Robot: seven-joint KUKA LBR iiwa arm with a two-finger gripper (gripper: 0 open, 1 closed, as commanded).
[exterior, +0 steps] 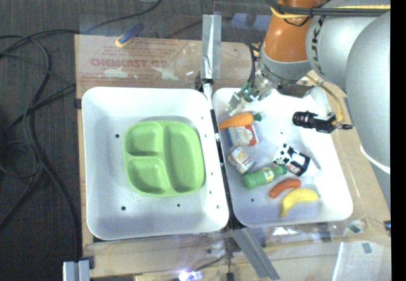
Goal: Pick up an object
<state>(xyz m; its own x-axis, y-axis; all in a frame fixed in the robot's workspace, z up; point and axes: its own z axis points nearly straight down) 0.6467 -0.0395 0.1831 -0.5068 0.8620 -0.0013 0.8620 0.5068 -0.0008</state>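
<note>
Banana (299, 198) nearest; gripper (242, 103) above carrot (236, 121), finger gap unclear, holding nothing visible.

Both bins (101, 210) looked smooth white plastic, faintly glossy. The green tray (165, 158) was matt plastic; the bench board (139, 61) possibly bare wood. The arm's shell (374, 83) shone, smooth grey.

Robot lab, loose cables (38, 58), white bins (101, 210)

Your arm (355, 51) reaches in from the right, orange band above the wrist, with the gripper (243, 101) angled down and leftward.
</note>
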